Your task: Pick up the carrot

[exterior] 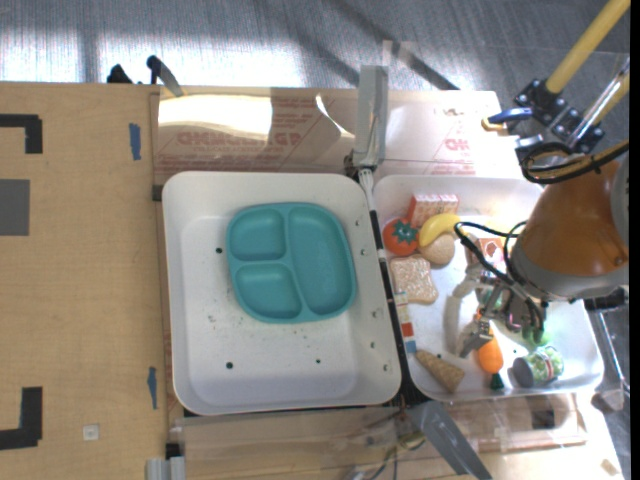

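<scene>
- Two shallow white plastic bins sit side by side; the left bin (190, 298) holds one teal plastic plate with three compartments (292, 261); the right bin (590, 353) holds the small toys.
- One small orange carrot (489, 353) lies near the front of the right bin, well to the right of the teal plate; it is my landmark for the rest.
- One two-finger gripper (478, 330) is down just above and left of the carrot, its pale fingers (452, 313) spread apart and nothing between them; one fingertip looks to be touching the carrot's top.
- One green and grey round toy (537, 367) lies just right of the carrot.
- One tan cone (441, 368) lies left of the carrot, nearer the front.
- One speckled toast slice (415, 281), one yellow banana (440, 229), one red tomato (401, 237) and one pinkish box (432, 207) lie beyond the carrot, toward the back.
</scene>
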`<state>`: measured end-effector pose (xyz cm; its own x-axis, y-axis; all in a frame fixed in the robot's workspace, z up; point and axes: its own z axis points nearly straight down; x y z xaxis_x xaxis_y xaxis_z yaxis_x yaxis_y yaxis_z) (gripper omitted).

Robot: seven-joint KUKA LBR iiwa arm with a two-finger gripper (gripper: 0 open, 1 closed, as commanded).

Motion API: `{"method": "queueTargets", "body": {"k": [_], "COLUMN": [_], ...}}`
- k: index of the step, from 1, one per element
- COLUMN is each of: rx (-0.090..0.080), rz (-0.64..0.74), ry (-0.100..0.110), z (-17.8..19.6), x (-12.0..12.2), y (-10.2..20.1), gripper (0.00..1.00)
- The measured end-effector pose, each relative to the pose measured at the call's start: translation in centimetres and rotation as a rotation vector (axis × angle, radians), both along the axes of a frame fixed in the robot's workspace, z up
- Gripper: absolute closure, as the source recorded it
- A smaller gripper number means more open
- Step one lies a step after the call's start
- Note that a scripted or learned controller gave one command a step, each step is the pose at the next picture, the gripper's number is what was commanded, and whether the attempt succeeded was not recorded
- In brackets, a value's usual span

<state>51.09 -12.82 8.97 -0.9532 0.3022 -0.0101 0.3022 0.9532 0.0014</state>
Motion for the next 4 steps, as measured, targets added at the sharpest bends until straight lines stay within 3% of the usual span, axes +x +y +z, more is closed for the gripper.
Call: {"method": "queueTargets", "body": {"k": [1, 2, 3, 4], "rx": [-0.002, 0.001, -0.003, -0.006], "rz": [0.002, 0.156, 0.095, 0.087], "ry": [-0.013, -0.009, -0.004, 0.000], "z": [1.3, 14.2, 22.2, 27.1], "x": [0.4, -2.2, -2.5, -1.8], "y": [0.1, 7.9, 1.9, -10.0], "gripper": [1.00, 1.00, 1.00, 1.00]}}
